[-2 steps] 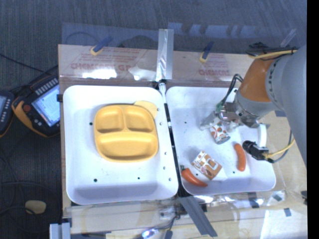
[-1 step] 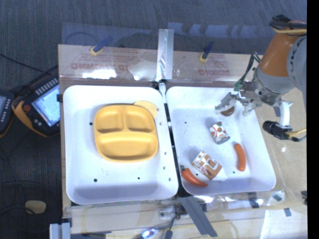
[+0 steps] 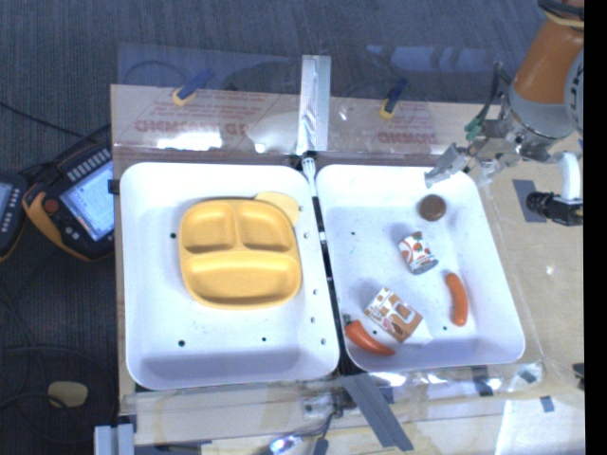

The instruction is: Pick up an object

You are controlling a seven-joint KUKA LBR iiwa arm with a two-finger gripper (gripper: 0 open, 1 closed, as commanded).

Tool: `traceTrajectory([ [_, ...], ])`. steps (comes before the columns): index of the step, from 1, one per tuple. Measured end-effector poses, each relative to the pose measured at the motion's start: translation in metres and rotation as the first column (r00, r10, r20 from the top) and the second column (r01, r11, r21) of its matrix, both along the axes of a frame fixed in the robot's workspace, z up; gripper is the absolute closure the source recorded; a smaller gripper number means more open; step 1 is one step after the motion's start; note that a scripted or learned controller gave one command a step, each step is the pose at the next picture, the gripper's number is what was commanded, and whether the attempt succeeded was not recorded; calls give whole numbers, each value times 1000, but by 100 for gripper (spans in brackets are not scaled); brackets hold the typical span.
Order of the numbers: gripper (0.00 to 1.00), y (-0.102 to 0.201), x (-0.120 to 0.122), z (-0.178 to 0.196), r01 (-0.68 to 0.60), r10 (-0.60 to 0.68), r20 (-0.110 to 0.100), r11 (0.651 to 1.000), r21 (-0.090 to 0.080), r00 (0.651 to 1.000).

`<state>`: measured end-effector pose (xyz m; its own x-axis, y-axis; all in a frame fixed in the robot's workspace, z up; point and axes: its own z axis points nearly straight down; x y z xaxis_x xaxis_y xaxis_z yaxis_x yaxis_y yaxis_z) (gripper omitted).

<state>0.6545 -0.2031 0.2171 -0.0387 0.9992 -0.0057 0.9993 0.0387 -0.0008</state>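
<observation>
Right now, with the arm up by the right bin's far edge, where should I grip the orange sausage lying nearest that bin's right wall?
Grip the orange sausage at its middle, coming straight down from above. It lies flat, its long axis running near to far, so the gripper should probably close across its narrow width. It lies apart from the small red-and-white carton, though the right bin's wall is close.

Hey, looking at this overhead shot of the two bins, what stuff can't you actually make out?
- End effector, camera view: small and blurred over the right white bin; whether it is open or shut is unclear.
- Grey and orange arm: cut off by the frame's top right.
- Pale yellow flat piece: mostly hidden behind the yellow divided plastic tray.
- Red-and-white printed packets: print too small to read.
</observation>
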Motion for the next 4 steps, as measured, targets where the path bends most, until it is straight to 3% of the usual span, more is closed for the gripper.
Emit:
traceTrajectory([
  [1, 0, 5, -2, 32, -72, 72, 0, 997, 1, 997],
  [2, 0, -12, -15, -113, -141, 141, -2, 990, 9, 990],
  [3, 0, -9, 16, -126, -110, 110, -12, 994, 26, 994],
  [4, 0, -20, 14, -46, 149, -149, 0, 989, 3, 989],
])
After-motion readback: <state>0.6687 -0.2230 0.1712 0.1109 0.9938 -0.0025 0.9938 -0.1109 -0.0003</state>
